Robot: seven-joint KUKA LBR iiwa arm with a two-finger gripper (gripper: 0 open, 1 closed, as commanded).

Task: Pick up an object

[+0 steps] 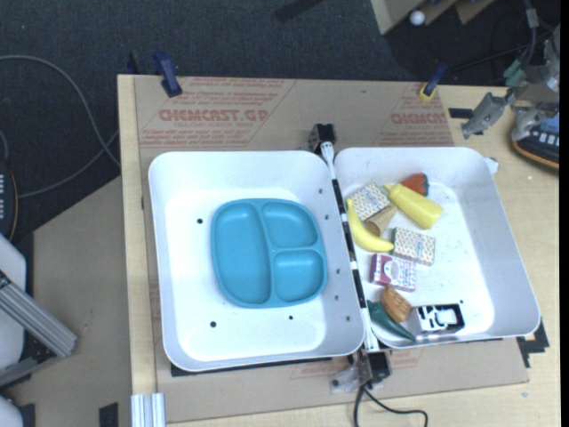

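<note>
The left bin (173, 265) carried a blue divided plate (267, 252) dead centre, lying flat and well apart from the clutter. Over the shared divider, the right bin (498, 265) had its toys heaped against its nine o'clock wall, leaving the three o'clock half bare. A banana (363, 229) curved beside the divider; at its one o'clock sat a yellow bottle (413, 205) touching a red piece (415, 184). Patterned packets (414, 245) and a pink box (394, 272) lay toward six, a black-and-white block (440, 317) lowest. The bottle looked the likeliest pick, lying on top. The claw sat at two o'clock, off the bench; whether apart or together could not be told.
</note>
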